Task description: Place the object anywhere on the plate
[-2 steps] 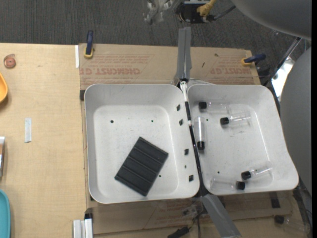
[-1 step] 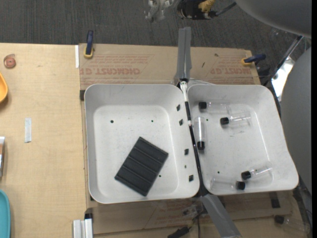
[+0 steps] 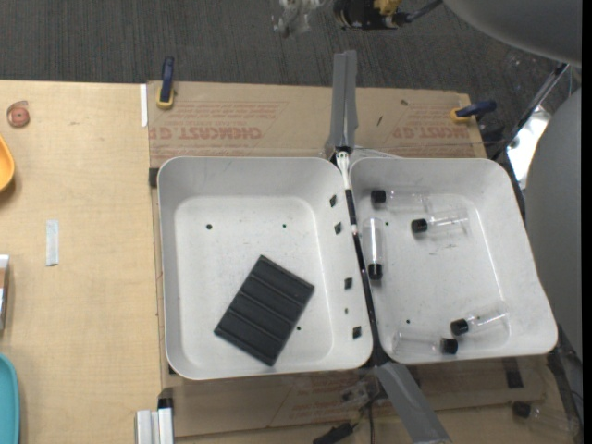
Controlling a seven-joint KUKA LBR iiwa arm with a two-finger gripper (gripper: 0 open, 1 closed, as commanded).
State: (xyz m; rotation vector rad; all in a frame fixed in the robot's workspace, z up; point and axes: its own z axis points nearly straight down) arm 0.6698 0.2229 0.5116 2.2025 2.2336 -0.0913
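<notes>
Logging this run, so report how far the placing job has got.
Done: nothing visible. The black plate in the left bin bears nothing. In hand: nothing shows between the claw fingers, up beyond the bins. Left: grab a clear vial from the right bin and set it on the plate.

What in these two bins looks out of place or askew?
The dark ribbed plate lies askew in the left bin, turned diagonally to its walls. The clear vials with black caps lie scattered on their sides in the right bin.
</notes>
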